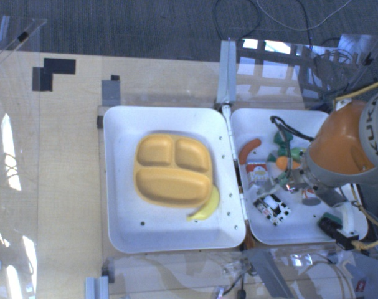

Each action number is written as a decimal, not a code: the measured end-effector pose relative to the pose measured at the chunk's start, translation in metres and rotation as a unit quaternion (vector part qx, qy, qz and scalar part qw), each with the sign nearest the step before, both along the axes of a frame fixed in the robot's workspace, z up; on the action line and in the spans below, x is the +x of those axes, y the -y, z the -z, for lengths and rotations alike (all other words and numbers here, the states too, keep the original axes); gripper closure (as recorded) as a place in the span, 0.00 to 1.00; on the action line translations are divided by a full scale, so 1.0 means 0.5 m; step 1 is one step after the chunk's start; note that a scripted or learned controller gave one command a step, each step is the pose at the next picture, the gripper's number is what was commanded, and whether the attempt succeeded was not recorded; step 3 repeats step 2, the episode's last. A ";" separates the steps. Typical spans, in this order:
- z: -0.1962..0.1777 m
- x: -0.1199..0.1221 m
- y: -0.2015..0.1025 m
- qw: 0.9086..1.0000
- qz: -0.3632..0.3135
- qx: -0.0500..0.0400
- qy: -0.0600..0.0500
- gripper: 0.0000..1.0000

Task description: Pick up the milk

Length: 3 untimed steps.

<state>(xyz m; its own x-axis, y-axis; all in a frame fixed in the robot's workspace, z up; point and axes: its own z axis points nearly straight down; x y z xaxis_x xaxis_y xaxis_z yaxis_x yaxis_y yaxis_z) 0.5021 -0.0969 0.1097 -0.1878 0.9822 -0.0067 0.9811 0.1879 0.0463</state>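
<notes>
The milk is a small white carton with a red patch. It lies in the right bin near the bin's left wall, just below a red sausage. My gripper is low in the same bin, a little to the front and right of the carton and apart from it. Nothing shows held in it. The grey arm with its orange band covers the right part of this bin.
An orange carrot-like piece and green items lie behind the gripper. In the left bin sit a yellow divided plate and a banana. Cables run behind the bins.
</notes>
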 end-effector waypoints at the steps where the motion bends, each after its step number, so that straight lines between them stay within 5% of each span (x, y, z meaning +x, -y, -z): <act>1: 0.000 0.001 -0.006 1.000 -0.011 -0.005 0.003 0.00; 3: 0.000 0.001 -0.007 1.000 -0.015 -0.005 0.003 0.00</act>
